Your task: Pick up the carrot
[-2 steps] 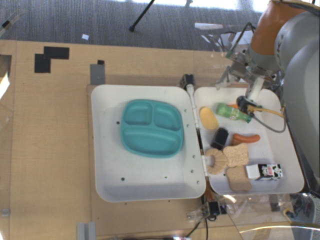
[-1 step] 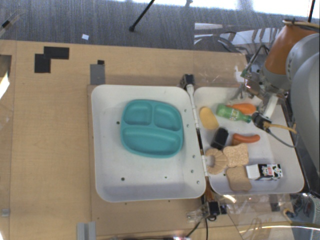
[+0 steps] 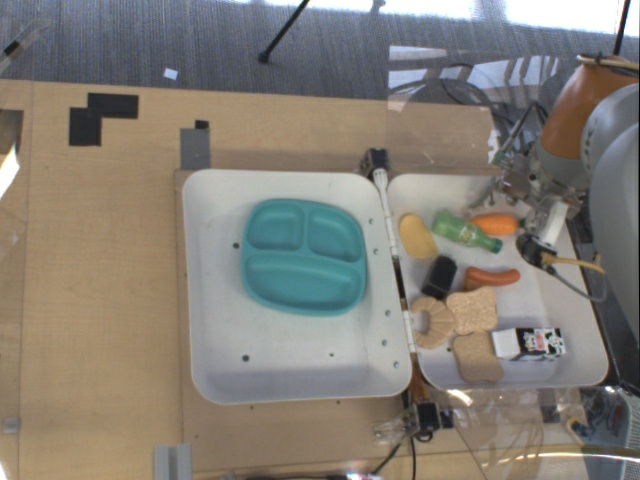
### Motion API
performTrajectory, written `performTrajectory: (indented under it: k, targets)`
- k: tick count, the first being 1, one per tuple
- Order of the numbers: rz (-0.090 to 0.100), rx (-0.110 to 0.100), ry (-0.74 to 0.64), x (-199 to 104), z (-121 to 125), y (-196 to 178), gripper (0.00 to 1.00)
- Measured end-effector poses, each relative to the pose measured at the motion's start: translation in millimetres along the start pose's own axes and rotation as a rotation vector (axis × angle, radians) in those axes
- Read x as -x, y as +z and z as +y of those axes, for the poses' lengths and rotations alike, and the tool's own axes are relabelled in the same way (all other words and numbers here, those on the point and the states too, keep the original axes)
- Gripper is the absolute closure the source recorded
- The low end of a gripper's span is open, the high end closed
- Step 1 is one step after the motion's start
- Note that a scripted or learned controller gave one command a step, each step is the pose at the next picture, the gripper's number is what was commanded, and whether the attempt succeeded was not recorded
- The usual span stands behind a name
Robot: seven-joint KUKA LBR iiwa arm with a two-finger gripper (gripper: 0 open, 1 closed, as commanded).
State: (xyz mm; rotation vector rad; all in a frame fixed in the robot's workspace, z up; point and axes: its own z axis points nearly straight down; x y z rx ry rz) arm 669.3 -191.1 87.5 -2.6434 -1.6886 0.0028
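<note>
The carrot (image 3: 497,225) is a short orange piece lying at the back of the right bin (image 3: 590,363), its left end touching the cap end of a green bottle (image 3: 463,232). My gripper (image 3: 517,196) hangs just above and to the right of the carrot, near the bin's back right corner. The wrist parts around the gripper are cluttered and partly hide it, and nothing shows held in it.
In the right bin lie a yellow lemon-like piece (image 3: 418,236), a black block (image 3: 438,276), a red sausage (image 3: 490,277), several tan bread pieces (image 3: 471,311) and a small milk carton (image 3: 530,343). The left bin (image 3: 215,368) holds a teal divided plate (image 3: 303,256).
</note>
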Motion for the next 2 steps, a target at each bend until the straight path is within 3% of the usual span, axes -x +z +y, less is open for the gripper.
performTrajectory:
  k: [1,2]
  targets:
    - [0.003,0.007,-0.075,16.9,-34.9,1.6,0.0]
    - [0.004,0.017,-0.081,13.9,-32.1,-11.6,1.0]
